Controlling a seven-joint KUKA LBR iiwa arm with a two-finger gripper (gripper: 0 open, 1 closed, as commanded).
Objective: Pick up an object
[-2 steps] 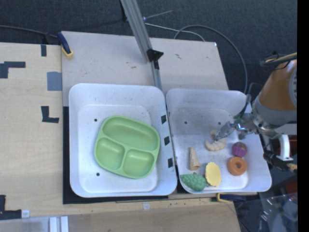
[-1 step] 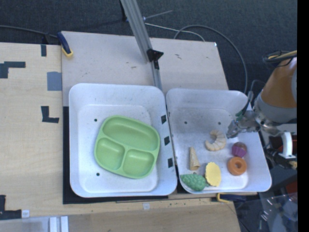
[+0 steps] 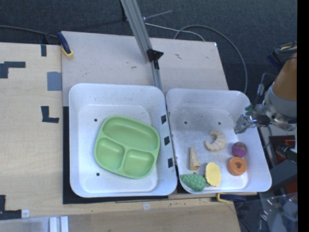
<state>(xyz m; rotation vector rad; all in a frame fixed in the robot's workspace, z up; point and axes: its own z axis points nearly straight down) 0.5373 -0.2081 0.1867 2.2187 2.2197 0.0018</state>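
Observation:
The right bin (image 3: 203, 103) holds several small toy foods: a pale croissant (image 3: 216, 141), a purple piece (image 3: 239, 150), an orange ring (image 3: 237, 166), a yellow piece (image 3: 213, 174), a tan cone (image 3: 193, 158) and a green leafy piece (image 3: 193, 181). My gripper (image 3: 243, 123) hangs over the bin's right rim, up and to the right of the croissant and above the purple piece. Nothing shows between its fingers.
The left bin (image 3: 79, 129) holds a green divided plate (image 3: 127, 146). A slanted metal rod (image 3: 140, 25) with a black clamp reaches down to the gap between the bins. Cables lie on the dark floor behind the bench.

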